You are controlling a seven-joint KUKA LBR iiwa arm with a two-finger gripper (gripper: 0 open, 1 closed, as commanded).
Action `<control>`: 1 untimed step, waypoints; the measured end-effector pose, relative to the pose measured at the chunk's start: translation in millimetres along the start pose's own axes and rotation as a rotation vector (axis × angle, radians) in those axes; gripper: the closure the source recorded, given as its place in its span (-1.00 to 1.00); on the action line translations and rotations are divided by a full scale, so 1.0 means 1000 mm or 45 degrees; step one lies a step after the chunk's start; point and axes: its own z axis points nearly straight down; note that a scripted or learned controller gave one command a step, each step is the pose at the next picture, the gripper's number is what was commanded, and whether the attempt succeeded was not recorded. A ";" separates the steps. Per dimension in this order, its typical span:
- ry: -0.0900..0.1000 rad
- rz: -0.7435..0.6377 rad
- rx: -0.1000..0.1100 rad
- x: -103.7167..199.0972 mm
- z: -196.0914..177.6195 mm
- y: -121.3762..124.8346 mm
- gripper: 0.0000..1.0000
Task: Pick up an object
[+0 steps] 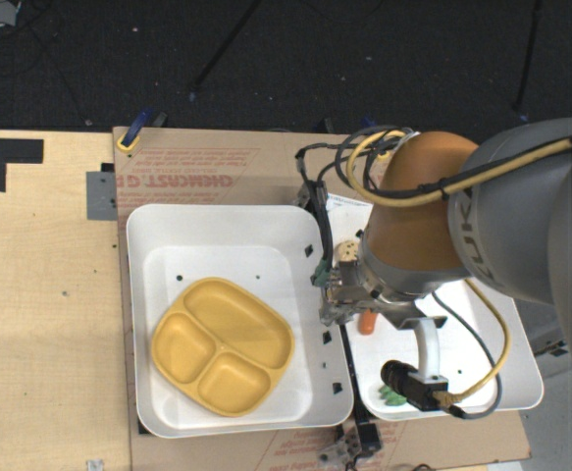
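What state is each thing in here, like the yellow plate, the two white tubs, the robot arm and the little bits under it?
Yellow divided plate: lying flat, right way up, in the left bin.
Left bin: holds the plate.
Right bin: largely covered by the arm.
Arm: bent low over the right bin.
Orange object: in the right bin, under the wrist.
Green object: in the right bin, partly hidden.

A single fixed camera looks down at a slant from above the tabletop (pixel 40 292), far enough back to take in both white bins: the left bin (pixel 158 234) whole, the right bin (pixel 521 381) partly behind the arm (pixel 482 214), which enters from the right. Dark floor fills the top.
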 end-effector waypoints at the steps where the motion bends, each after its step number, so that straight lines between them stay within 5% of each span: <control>1: 0.000 0.000 0.000 0.054 -0.011 0.000 1.00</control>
